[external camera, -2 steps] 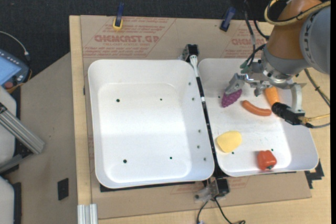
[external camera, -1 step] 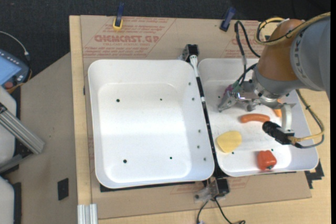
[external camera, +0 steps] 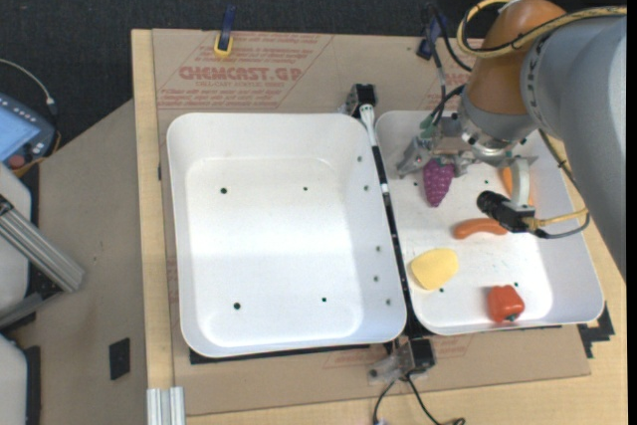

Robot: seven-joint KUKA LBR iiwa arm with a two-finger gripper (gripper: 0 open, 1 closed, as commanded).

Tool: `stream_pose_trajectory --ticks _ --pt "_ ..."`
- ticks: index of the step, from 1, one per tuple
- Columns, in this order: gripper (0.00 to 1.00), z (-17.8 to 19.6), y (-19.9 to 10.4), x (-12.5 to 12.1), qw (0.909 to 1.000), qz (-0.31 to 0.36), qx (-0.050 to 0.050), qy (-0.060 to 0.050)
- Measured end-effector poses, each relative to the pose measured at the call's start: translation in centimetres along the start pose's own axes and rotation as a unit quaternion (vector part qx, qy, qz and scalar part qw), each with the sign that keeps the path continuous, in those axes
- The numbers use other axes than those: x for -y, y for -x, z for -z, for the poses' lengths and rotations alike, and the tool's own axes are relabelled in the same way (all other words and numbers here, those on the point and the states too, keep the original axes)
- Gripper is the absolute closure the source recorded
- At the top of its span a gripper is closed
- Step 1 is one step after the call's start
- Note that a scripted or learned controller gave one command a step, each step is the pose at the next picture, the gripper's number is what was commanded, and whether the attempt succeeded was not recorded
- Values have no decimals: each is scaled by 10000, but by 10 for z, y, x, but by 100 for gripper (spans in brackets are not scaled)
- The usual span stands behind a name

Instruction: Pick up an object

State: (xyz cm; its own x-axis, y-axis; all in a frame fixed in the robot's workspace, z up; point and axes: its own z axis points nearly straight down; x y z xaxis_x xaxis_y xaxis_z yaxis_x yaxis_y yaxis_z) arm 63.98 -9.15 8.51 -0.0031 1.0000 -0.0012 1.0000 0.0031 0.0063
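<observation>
- The red piece (external camera: 505, 304) lies nearest, close to the front rim of the right bin (external camera: 562, 269), with little room between it and that wall.
- Just behind and to its left, the yellow lump (external camera: 435, 268) sits close beside the divider between the two bins; a reach for it would be cramped on that side.
- The orange curved piece (external camera: 479, 229) lies mid-bin, with bare floor around it.
- Further back, the purple bunch (external camera: 438, 184) is at the gripper (external camera: 438, 164), which is directly over its top. I cannot tell whether the tool is closed on it or merely above it.
- My judgement: a grasp on the purple bunch is being attempted, and a lift is not shown, so the pick is not done.
- A small orange stick (external camera: 508, 180) lies just right of the gripper.
- The left bin (external camera: 269, 244) offers wide open room.
</observation>
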Motion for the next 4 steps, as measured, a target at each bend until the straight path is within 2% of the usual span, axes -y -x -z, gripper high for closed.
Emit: stream_pose_trajectory --ticks 1,2,3,4 --pt "0 0 6 52 10000 -23 -15 -61" --pt "0 108 -48 -33 10000 26 -5 62" --pt "0 100 -35 53 10000 -29 -13 -69" --pt "0 100 -36 -12 10000 -3 4 3"
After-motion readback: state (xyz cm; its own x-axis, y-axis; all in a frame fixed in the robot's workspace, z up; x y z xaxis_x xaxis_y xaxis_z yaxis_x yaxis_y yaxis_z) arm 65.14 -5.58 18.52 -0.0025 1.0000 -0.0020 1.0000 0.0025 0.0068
